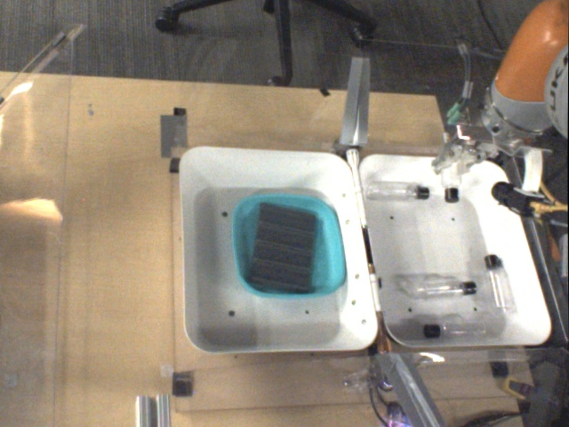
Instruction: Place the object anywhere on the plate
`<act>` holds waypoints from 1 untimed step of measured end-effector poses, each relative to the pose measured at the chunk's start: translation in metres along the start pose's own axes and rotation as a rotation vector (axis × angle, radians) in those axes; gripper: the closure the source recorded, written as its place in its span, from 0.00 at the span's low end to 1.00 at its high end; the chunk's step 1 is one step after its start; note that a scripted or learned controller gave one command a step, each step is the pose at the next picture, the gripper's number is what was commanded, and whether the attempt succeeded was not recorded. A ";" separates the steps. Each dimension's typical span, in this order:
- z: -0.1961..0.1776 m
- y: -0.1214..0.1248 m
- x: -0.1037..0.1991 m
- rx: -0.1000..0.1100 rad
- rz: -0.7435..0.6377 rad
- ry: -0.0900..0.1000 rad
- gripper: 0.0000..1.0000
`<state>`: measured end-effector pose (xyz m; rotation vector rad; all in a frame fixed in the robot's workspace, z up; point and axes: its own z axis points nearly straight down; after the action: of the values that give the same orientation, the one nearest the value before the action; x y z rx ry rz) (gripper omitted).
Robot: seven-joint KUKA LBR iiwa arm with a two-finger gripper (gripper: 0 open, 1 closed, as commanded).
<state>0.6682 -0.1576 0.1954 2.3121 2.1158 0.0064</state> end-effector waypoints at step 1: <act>0.029 -0.077 0.062 0.004 -0.070 0.003 1.00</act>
<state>0.5969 -0.0892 0.1655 2.2402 2.1991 0.0047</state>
